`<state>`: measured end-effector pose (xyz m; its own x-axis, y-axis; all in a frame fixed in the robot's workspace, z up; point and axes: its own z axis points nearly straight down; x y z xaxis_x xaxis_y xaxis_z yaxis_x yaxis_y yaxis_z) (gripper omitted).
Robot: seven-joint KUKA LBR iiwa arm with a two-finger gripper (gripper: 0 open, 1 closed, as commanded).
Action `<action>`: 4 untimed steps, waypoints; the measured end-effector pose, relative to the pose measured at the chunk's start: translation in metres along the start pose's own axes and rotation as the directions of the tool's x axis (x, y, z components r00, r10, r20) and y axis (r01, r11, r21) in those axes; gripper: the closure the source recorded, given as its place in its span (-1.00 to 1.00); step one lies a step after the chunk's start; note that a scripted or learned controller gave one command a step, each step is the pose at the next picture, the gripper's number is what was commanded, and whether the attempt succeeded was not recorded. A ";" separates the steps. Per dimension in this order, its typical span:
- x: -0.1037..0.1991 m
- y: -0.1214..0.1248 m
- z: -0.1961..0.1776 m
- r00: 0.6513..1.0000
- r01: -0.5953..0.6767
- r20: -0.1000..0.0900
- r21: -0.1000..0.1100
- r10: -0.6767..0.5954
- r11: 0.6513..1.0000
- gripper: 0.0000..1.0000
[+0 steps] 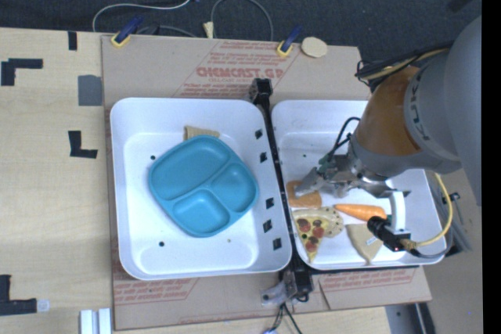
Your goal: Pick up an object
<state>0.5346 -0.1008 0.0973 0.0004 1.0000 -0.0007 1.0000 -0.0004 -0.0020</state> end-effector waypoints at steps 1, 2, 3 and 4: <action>-0.005 0.057 -0.019 1.000 0.002 0.001 -0.006 -0.002 1.000 -1.00; 0.001 0.018 0.011 1.000 0.000 0.002 -0.011 0.000 1.000 -1.00; 0.001 0.091 0.011 1.000 0.003 0.001 -0.007 -0.003 1.000 -1.00; -0.002 0.018 0.010 1.000 -0.001 0.002 -0.009 0.001 1.000 -1.00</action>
